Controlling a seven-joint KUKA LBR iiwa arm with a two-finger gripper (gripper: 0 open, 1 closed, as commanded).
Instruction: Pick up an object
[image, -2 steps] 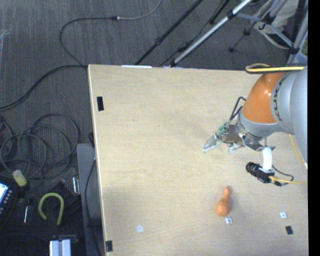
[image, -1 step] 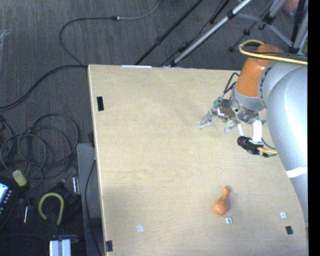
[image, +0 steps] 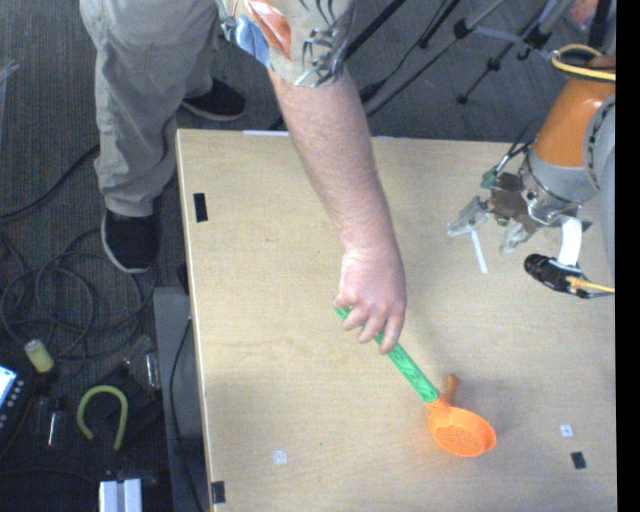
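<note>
Hovering at the right of the worktop (image: 300, 400), my tool (image: 485, 232) hangs spread and bare while a person's hand (image: 372, 300) grips the sieve's (image: 440, 405) handle.

Going down in size: the tan worktop takes up most of the view, with a few small dark and pale markers near its edges. A person's arm (image: 335, 150) reaches in from the top, its hand closed round the upper end of the green handle. My arm (image: 580, 140), orange above the grey wrist, comes in from the right. The sieve lies flat at the lower middle, green handle running down-right to its orange bowl (image: 462, 432), well apart from my tool. My tool's pale fingers (image: 479, 250) are splayed, nothing between them, above bare worktop.
</note>
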